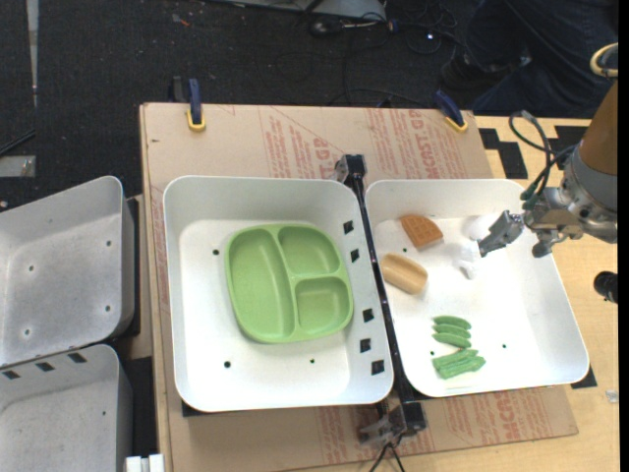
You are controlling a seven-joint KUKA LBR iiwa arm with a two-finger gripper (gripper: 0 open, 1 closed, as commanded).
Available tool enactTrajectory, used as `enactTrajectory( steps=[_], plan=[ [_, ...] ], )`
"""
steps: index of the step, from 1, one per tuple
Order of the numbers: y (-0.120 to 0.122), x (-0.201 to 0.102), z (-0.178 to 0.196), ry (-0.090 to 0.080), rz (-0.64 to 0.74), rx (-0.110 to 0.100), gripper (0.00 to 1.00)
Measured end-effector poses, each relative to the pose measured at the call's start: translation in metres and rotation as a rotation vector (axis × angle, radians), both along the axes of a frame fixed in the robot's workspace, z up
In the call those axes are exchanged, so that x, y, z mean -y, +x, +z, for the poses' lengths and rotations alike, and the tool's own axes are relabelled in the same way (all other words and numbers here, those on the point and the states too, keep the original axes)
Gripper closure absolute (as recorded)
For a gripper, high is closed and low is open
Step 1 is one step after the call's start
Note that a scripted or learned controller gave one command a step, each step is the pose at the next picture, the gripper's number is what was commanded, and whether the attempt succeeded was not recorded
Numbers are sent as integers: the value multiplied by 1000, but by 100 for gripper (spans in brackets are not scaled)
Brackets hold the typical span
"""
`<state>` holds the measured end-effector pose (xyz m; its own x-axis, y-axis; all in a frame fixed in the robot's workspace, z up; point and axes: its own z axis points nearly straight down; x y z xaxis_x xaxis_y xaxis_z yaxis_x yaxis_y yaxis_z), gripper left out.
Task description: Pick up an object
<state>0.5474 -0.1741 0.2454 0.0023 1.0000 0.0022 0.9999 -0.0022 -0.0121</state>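
- A flat brown toast-like slice (422, 229) lies near the right bin's far left corner.
- A tan bread roll (404, 273) lies beside the left wall.
- Green pea pods (456, 346) lie near the front edge.
- A small white object (470, 245), unclear, lies toward the far edge.

Smooth glossy plastic green tray (290, 283), matt white bins (265, 386)

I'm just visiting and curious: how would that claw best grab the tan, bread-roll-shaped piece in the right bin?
Probably from straight above, closing across the narrow middle of the tan bread-roll-shaped piece. It lies flat on the right white bin, long axis running diagonally, with bare floor along both long sides, so the fingers likely fit there.
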Motion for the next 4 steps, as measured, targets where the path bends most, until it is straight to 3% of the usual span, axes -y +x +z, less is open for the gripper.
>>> enactTrajectory(
  steps=[1,4],
  plan=[
    [2,0,6,-2,3,12,0],
    [12,-14,-156,-1,2,8,0]
  ],
)
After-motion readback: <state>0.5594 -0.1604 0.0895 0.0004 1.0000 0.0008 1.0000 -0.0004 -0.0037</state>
